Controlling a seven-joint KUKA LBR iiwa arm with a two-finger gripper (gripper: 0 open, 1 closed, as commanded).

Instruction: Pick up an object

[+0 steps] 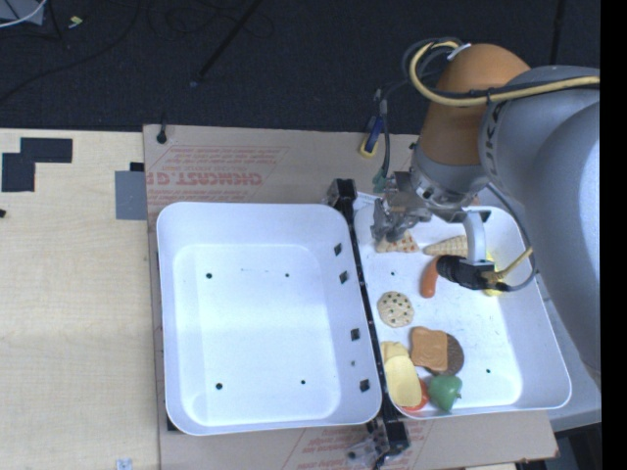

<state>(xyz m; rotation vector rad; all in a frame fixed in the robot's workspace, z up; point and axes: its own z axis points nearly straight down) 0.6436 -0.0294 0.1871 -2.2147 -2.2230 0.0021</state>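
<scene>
At the far left corner of the right bin, hangs low with the hand directly over a tan cracker, close to the dark rim shared by the two bins. Cannot tell the hand's state: apart, together or clamped. Reaches in from the right, with the grey arm and orange band covering the bin's far right corner.

Open white floor through the middle and right side of that bin, out to its right rim. Tighter along the left wall, where most pieces lie.

Just right of the cracker, a pale cone on its side. Nearer the camera, an orange sausage-shaped piece and a round speckled cookie, apart from each other. At the near left corner, crowded and touching: a brown bread slice, a yellow piece and a green pepper.

To the left, the left bin, white floor marked by a few small dark dots. Both bins on a cardboard sheet on the pale table.
</scene>
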